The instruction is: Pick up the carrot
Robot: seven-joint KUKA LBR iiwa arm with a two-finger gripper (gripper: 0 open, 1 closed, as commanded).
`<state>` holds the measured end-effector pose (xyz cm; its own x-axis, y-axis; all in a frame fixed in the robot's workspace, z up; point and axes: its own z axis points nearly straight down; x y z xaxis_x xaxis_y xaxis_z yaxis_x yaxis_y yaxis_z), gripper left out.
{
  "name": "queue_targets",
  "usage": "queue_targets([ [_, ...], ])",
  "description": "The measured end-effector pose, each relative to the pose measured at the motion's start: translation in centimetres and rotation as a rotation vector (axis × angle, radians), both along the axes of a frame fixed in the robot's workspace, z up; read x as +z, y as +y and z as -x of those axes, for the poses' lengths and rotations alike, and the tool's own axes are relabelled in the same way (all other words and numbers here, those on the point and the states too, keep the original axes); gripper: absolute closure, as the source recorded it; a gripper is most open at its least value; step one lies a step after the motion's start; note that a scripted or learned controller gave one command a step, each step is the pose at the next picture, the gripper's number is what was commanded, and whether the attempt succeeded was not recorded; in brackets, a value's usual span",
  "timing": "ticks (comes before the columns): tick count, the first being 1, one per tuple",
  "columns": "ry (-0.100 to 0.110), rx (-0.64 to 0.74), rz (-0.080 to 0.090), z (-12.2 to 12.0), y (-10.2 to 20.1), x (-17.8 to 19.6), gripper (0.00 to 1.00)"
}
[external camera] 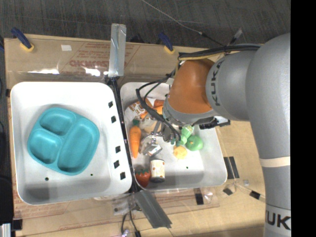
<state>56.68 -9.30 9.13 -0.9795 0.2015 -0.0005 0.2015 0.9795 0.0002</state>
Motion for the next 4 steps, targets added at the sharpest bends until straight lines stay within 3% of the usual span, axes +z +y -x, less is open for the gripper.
queue_targets([
  [1,-0.003,0.008,0.001,-0.2,0.1,1.1,1.00],
  [2,-0.011,0.083,0.005,-0.3,-5.5,12.0,1.00],
  [3,0.003,0.098,0.000,-4.2,-11.8,5.9,1.00],
  [4,0.002,0.407,-0.002,-0.5,-4.9,0.0,1.00],
])
